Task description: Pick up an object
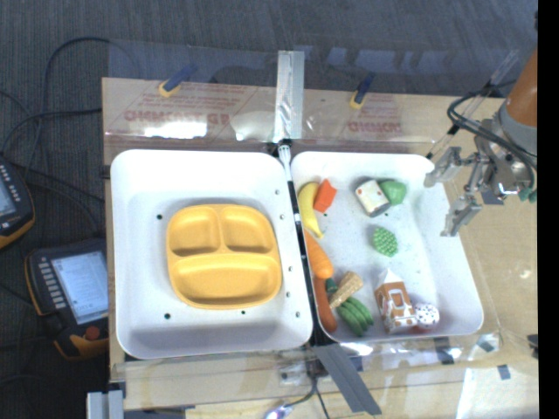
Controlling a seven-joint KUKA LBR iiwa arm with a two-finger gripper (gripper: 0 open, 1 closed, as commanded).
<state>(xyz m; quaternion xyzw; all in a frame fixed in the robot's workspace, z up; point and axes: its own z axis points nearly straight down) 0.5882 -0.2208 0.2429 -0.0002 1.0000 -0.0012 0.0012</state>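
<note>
The gripper point(456, 196) hangs at the right side of the frame, over the right rim of the right bin point(454, 273), its two fingers spread apart with nothing between them. The orange band point(524, 99) of the arm shows at the upper right edge.

Below and to the left of the claw, the right bin holds a scatter of toy food: a banana point(307, 208) lies along the bin's left wall with a small orange piece point(325, 195) just beside it, a white-and-green item point(379, 195) sits near the top, and a green bumpy piece point(385, 240) lies at the middle. A carrot point(318, 260) runs down the left wall, and lower down sit a tan piece point(345, 288), a green vegetable point(355, 314), a little carton point(395, 306) and a white dotted die point(425, 315) (touching the carton, by the look of it).

The left bin point(140, 190) bears a yellow divided tray point(224, 254) at its middle.
</note>
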